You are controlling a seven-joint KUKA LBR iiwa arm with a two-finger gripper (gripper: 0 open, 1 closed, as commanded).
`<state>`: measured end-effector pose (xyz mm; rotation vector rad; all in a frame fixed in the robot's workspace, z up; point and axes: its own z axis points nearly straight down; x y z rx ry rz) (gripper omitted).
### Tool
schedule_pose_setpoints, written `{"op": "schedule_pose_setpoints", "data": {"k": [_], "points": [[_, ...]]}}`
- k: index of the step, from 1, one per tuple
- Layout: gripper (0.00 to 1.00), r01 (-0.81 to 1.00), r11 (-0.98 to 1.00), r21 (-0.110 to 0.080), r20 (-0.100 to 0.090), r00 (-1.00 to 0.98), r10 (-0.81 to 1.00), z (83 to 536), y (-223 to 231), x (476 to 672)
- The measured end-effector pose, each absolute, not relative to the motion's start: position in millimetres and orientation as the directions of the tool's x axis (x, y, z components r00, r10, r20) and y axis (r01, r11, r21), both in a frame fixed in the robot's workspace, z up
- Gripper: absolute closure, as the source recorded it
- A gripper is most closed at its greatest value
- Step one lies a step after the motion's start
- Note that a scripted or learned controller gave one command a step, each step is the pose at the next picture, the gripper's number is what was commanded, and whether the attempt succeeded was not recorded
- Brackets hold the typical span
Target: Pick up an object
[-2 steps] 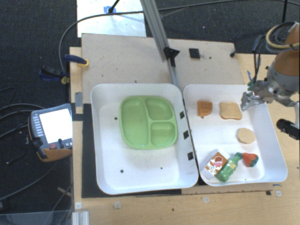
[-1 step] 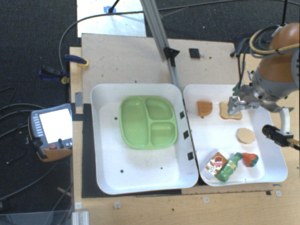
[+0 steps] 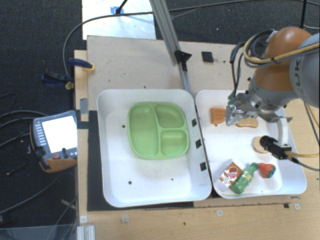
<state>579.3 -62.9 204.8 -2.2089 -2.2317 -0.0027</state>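
My gripper (image 3: pixel 231 118) hangs over the upper part of the right bin (image 3: pixel 300 184), coming in from the right. Just left of it, touching or nearly touching, lies an orange toast-like piece (image 3: pixel 217 116). A tan bread-shaped piece (image 3: pixel 247 123) peeks out under the gripper on its right. Further down sit a pale round biscuit (image 3: pixel 259 144), a red strawberry (image 3: pixel 267 170), a green bottle (image 3: pixel 243 179) and a small white-and-red carton (image 3: pixel 230 174). Nothing shows between the fingers.
The left bin (image 3: pixel 112 184) holds a green divided plate (image 3: pixel 158 130). A black cable part (image 3: pixel 274 146) of the arm hangs over the right bin's middle. A metal pole (image 3: pixel 167 24) crosses the bench behind. A teach pendant (image 3: pixel 54 140) lies off the bench at left.
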Motion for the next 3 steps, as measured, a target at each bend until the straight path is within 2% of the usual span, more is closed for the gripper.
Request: {"op": "schedule_pose_setpoints", "data": {"k": [3], "points": [[1.00,1.000,0.010,0.001,0.003,-0.010,1.000,227,80,562.4]]}}
